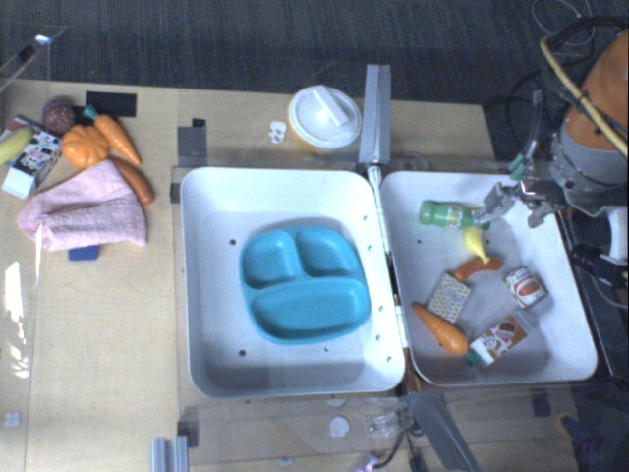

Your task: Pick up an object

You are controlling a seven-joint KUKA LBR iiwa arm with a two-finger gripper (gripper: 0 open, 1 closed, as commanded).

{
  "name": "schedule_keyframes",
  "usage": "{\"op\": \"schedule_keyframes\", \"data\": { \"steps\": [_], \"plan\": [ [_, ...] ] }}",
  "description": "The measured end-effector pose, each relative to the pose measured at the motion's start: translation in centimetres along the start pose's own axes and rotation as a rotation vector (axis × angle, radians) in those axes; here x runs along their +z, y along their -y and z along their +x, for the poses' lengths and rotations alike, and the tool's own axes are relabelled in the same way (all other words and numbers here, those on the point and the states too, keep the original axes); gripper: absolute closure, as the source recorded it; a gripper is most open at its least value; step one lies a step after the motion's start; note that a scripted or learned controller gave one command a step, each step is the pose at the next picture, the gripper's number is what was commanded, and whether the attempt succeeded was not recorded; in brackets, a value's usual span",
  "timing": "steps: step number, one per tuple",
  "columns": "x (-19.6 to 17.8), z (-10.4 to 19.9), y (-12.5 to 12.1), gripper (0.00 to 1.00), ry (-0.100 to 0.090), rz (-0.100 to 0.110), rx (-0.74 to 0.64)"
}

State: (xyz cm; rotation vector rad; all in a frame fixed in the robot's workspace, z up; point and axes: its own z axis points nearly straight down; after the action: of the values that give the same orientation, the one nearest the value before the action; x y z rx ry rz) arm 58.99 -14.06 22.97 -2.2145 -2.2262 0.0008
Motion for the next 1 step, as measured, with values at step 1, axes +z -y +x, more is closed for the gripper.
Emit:
{"op": "schedule_keyframes", "data": {
  "steps": [1],
  "plan": [
    [13.47, -3.86, -3.08, 0.0, 0.001, -0.005, -0.04]
  ]
}}
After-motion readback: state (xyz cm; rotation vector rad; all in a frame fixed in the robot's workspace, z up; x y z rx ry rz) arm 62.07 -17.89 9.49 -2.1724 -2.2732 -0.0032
